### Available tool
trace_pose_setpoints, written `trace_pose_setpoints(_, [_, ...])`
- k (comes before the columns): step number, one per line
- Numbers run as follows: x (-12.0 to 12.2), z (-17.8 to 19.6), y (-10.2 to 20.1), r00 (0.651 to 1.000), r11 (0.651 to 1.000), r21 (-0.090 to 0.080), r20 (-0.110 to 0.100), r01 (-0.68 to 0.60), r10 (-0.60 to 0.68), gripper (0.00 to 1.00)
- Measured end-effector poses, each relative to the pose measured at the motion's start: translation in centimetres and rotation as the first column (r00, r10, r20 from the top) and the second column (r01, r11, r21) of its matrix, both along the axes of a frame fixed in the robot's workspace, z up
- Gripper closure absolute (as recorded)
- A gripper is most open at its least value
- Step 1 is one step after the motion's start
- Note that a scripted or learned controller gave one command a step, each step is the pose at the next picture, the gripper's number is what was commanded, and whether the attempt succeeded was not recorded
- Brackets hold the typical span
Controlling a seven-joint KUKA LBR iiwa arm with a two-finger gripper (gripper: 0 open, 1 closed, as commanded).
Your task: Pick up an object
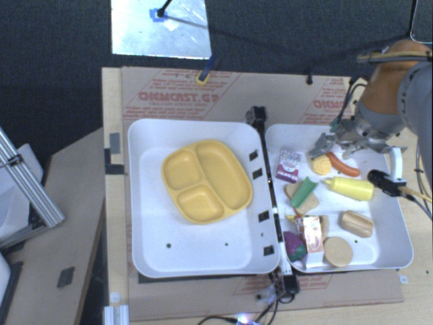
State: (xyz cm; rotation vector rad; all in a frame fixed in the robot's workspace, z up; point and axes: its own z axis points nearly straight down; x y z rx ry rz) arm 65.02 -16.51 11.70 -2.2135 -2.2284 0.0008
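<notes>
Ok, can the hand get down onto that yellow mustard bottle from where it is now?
Probably yes. The hand hovers over the right bin, and the mustard bottle lies just below it with its top side uncovered. The hot dog lies close beside it and might get nudged.

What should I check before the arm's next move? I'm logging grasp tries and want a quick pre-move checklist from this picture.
1. Pincer is over the right bin, where the objects lie: ok.
2. An object lies close to the pincer: ok, the corn cob sits just below it, with the hot dog beside it.
3. Object seen between the pincer's tips: not ok, nothing visibly held.
4. Target stands apart from its neighbours: not ok, the corn cob and hot dog lie close together.
5. Yellow divided plate in the left bin is out of the arm's way: ok.
</notes>
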Motion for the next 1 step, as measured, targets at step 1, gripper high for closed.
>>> trace_pose_setpoints(1, [0.06,-3.36,0.06,1.000,1.000,-0.001,0.001,0.000,0.001,0.00])
